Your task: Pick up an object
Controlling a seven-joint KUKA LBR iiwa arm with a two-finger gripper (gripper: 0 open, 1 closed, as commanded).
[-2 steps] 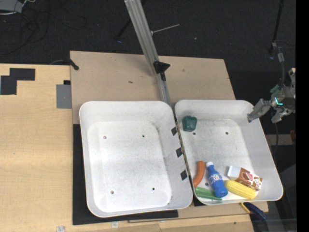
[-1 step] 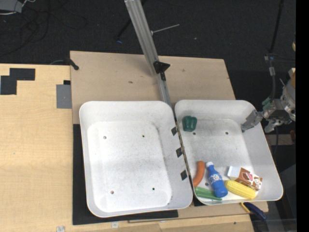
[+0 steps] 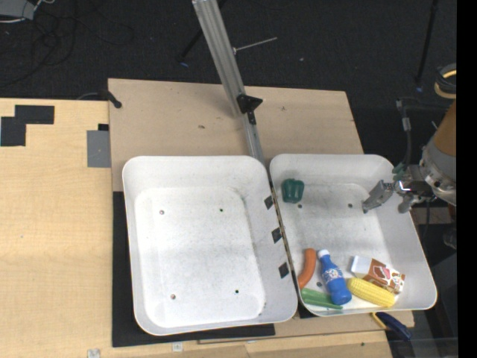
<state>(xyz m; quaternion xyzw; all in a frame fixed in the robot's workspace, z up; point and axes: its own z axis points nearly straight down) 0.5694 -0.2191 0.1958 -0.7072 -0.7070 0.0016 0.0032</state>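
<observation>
The right bin (image 3: 335,171) holds several small objects. A green pepper-like piece (image 3: 291,190) lies near its back left corner. Clustered at its front are an orange carrot (image 3: 307,267), a blue bottle (image 3: 333,277), a yellow corn cob (image 3: 371,291), a brown and white packet (image 3: 385,275), a small white block (image 3: 360,264) and a green piece (image 3: 320,298). My gripper (image 3: 389,200) hangs over the bin's right edge, open, with nothing between its fingers. It is well to the right of the pepper and behind the front cluster.
The left bin (image 3: 149,177) sits beside the right one, with a row of black clips (image 3: 275,233) along the shared edge. A slanted aluminium rail (image 3: 227,66) rises behind the bins. The arm's orange band (image 3: 446,129) is at the far right.
</observation>
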